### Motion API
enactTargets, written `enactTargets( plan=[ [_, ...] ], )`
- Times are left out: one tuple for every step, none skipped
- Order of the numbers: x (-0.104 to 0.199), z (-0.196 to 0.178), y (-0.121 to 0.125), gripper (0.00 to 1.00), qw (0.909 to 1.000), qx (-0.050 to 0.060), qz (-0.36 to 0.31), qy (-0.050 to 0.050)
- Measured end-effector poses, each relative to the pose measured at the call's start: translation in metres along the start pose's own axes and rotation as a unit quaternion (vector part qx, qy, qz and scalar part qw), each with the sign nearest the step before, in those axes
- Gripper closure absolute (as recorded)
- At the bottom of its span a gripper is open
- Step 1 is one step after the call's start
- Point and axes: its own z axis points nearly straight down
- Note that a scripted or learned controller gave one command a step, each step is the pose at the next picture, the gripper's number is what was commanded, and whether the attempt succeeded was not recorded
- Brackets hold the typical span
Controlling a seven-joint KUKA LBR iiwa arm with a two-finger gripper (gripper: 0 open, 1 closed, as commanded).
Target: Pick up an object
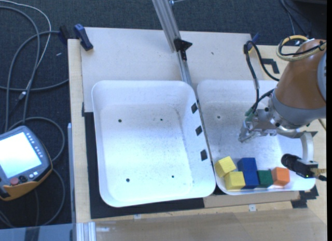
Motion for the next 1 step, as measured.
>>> enactTargets(
  plan=[
    [-0.0321,0.0892,-0.0227,1.00,1.0000,-0.008,-0.005,-0.001]
  ],
)
